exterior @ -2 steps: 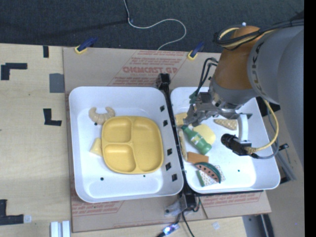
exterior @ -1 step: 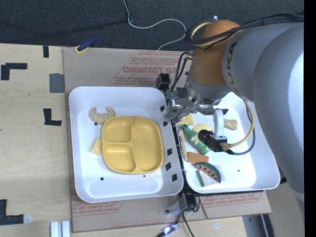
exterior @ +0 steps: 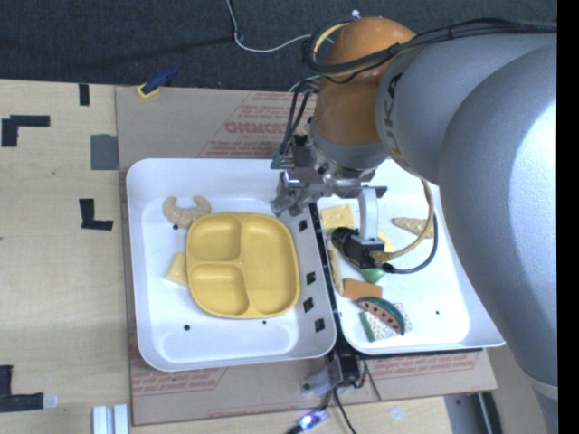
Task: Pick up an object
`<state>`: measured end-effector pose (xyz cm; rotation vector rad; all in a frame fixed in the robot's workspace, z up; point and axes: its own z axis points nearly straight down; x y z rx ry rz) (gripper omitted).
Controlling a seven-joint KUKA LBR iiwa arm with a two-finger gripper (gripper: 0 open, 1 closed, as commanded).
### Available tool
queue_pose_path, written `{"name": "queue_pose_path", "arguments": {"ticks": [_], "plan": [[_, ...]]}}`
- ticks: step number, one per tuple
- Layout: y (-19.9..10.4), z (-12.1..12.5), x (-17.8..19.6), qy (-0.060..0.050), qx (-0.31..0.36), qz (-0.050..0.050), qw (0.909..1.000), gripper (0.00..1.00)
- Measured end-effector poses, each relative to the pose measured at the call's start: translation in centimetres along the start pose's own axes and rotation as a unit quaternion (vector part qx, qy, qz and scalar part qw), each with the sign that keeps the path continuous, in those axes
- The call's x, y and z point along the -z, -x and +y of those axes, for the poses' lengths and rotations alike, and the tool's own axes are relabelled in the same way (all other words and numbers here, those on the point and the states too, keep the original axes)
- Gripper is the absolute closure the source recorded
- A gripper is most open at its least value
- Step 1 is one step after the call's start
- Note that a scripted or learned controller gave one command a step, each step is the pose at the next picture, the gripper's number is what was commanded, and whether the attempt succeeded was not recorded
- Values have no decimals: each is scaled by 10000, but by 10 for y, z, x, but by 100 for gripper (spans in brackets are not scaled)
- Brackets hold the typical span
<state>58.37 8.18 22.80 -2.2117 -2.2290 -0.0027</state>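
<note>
Yellow cheese wedge (exterior: 337,216) in the right bin (exterior: 452,328), just beside the gripper (exterior: 318,208).

Your grey arm (exterior: 488,152) reaches in from the right, orange band (exterior: 357,80) above the wrist, with the claw (exterior: 298,193) pointing straight down.

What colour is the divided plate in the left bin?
Yellow, plain, no pattern. The divided plate shows clearly in the camera view.
</note>
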Motion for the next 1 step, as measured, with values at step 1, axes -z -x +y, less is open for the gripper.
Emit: {"name": "queue_pose_path", "arguments": {"ticks": [1], "plan": [[-20,5,5,-7,-18,-8,10000,100]]}}
